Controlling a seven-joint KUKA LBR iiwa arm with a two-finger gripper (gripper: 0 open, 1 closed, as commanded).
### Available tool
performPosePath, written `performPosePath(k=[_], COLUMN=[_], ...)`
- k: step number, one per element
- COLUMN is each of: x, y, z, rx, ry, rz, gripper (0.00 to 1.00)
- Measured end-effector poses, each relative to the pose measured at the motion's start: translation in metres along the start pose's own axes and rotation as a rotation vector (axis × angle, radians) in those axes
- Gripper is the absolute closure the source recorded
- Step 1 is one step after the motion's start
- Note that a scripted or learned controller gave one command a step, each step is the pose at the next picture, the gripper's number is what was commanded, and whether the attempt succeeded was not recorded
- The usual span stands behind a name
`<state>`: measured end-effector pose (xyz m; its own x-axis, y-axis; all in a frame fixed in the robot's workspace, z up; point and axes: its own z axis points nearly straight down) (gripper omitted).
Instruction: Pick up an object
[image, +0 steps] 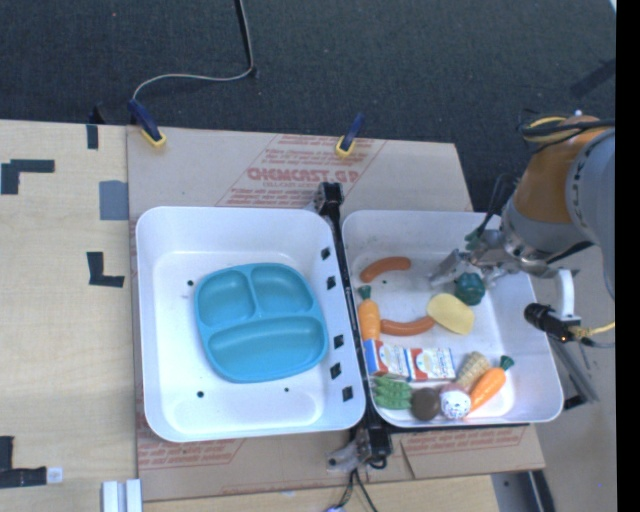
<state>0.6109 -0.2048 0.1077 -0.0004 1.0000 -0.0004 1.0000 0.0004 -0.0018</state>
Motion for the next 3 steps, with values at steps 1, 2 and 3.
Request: performPosePath(k=[1,2,3], x=[0.024,0.046,0.035], y=[-0.018,-0.047,-0.077], z=[0.021,0.021,0.021], rx=[-0.005,-0.008,-0.008], ry=[-0.003,-0.003,-0.003], rz=[0.0,0.0,0.0], gripper=[0.0,0.0,0.0])
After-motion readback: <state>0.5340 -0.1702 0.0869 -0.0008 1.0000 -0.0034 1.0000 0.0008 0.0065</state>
